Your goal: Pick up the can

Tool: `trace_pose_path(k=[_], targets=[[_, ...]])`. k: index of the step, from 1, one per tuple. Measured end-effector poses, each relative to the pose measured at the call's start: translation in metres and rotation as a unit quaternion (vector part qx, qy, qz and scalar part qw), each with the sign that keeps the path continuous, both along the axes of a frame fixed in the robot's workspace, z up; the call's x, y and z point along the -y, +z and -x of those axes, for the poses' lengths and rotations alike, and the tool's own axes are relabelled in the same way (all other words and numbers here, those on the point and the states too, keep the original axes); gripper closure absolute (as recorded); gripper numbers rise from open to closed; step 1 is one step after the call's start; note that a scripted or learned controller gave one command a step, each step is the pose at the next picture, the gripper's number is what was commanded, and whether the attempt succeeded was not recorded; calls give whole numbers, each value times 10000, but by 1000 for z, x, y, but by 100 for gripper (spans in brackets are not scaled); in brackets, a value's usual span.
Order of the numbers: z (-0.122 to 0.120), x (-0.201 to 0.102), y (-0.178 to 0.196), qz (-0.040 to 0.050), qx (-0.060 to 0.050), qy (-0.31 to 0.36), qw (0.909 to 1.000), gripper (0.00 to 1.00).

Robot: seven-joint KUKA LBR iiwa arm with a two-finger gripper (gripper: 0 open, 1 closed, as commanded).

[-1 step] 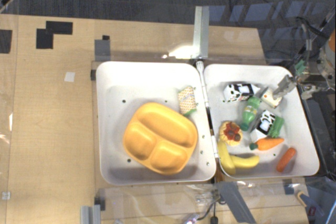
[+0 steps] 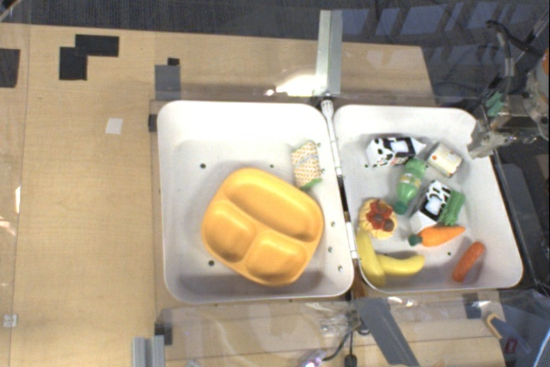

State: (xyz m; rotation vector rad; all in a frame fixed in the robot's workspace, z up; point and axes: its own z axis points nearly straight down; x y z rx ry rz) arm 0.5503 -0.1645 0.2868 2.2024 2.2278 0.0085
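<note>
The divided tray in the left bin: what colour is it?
Yellow-orange tray, seen in the camera view.

Left bin (image 2: pixel 176 211): mostly taken by yellow tray (image 2: pixel 260 223); open floor along left wall and back.
Back right corner: small wrapped item (image 2: pixel 306 164) just beside divider (image 2: pixel 339 185).
Right bin (image 2: pixel 507 258): crowded with cow toy (image 2: pixel 391 151), green bottle (image 2: pixel 409 182), can (image 2: pixel 436 202), carrot (image 2: pixel 442 235), banana (image 2: pixel 387 261).
Free gaps: back strip and front right corner.
Claw (image 2: pixel 483 140): sat over right rim.
</note>
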Motion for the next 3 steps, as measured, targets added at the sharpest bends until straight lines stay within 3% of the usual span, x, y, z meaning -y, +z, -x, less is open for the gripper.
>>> trace_pose_path(k=[1,2,3], targets=[[-15,9,148,3,-2,194,9998,100],[-57,40,150,3,-10,-274,9996,100],[-40,33,150,10,-13,664,9978,100]])
